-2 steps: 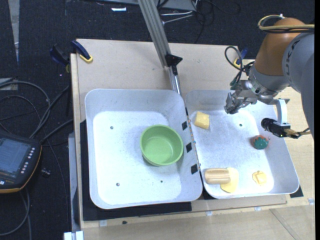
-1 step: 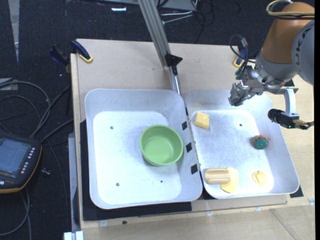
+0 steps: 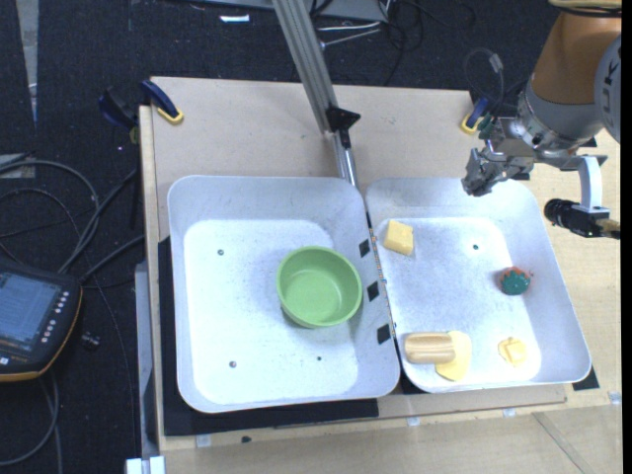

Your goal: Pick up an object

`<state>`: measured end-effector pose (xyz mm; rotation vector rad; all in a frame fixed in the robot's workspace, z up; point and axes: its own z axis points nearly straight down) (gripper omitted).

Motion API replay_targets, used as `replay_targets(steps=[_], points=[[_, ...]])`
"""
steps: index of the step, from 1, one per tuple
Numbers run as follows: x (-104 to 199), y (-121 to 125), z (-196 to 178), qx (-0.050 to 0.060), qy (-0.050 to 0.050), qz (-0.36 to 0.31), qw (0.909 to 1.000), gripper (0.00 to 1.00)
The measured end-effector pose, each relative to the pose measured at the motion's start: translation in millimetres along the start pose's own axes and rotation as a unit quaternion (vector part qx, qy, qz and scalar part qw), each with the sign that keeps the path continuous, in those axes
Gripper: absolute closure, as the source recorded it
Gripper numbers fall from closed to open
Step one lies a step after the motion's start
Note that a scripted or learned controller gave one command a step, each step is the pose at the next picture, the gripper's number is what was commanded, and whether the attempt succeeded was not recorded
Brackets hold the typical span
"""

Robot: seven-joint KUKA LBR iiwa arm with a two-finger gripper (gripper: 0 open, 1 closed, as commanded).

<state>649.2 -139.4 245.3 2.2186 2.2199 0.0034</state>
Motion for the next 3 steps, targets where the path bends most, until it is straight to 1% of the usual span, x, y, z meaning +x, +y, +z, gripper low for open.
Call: replay_targets(steps=[1, 2, 3], points=[[59, -9, -6, 0.001, 0.001, -0.002, 1.0, 1.0], [108, -20, 7, 0.002, 0.001, -0.002, 1.0, 1.0], [162, -38, 0, 0.002, 0.001, -0.002, 1.0, 1.0]])
